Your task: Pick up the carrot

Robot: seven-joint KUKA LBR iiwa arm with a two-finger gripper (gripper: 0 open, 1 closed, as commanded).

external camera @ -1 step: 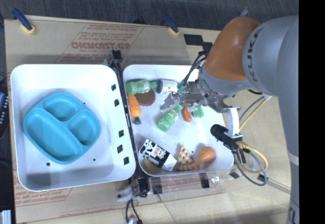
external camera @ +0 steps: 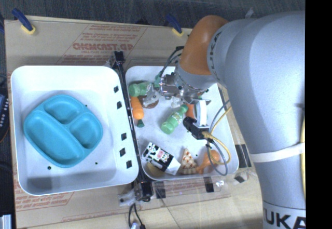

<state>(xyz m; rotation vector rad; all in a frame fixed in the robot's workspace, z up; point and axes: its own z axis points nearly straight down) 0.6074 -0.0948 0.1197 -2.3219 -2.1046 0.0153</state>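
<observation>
Fingers' state cannot be told; the grey two-finger gripper (external camera: 165, 88) is poorly resolved. Small orange plastic carrot (external camera: 137, 109) lies just left-below, by the bin wall. Probably light, rigid, slick: grip mid-body.

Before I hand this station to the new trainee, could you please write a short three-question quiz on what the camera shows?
1. True or false: the carrot lies in the right bin.
2. What sits in the left bin? A) a blue divided plate B) a green bottle C) a pizza slice
3. Fill in: the carrot lies near that bin's ____ wall.

Key:
1. True.
2. A, the blue divided plate. The green bottle and pizza slice are in the right bin.
3. Left; the end effector is beside it, to the right.
</observation>
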